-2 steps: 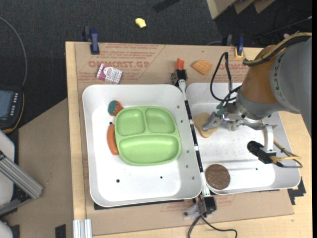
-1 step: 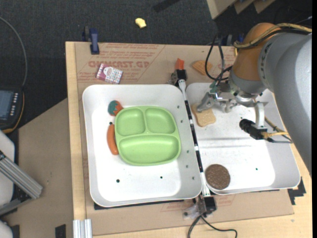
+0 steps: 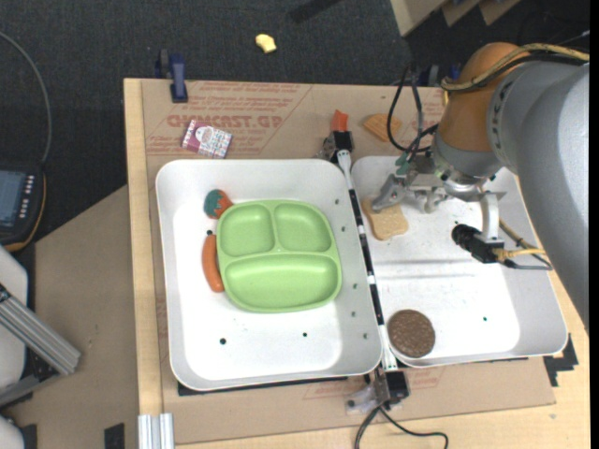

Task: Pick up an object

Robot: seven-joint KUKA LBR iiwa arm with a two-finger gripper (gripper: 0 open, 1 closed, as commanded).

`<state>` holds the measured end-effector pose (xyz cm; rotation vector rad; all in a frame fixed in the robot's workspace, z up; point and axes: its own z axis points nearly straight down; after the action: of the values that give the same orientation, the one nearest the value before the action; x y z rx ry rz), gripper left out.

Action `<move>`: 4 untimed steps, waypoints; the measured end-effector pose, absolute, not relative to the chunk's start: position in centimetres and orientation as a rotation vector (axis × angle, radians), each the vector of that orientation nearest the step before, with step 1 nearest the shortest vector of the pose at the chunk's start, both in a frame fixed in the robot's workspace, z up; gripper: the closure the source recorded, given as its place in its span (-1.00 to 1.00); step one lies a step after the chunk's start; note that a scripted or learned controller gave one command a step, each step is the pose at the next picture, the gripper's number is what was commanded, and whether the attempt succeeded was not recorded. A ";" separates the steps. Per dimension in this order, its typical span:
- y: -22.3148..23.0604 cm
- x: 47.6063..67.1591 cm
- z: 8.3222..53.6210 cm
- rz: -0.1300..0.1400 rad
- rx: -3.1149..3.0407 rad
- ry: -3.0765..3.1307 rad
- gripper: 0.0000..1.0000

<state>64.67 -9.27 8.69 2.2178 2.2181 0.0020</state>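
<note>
while the gripper (image 3: 388, 199) hangs over the upper left of the right bin (image 3: 524, 330), its fingers spread and holding nothing, the tan cracker-like piece (image 3: 388, 223) lies flat just beneath them, its long axis running roughly left to right. a brown round disc (image 3: 411, 332) sits near that bin's lower left corner, well apart. the left bin (image 3: 182, 344) holds a green divided tray (image 3: 278, 255), an orange sausage-shaped toy (image 3: 212, 262) touching its left edge; the cardboard's red print reads partly "cast".
</note>
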 end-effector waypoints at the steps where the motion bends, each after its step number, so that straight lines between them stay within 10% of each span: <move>1: -10.1 66.1 8.7 0.005 2.217 2.221 -1.00; 4: -9.3 66.8 8.7 0.003 2.217 2.218 -1.00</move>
<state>66.78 -9.26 8.70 2.2172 2.2183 0.0026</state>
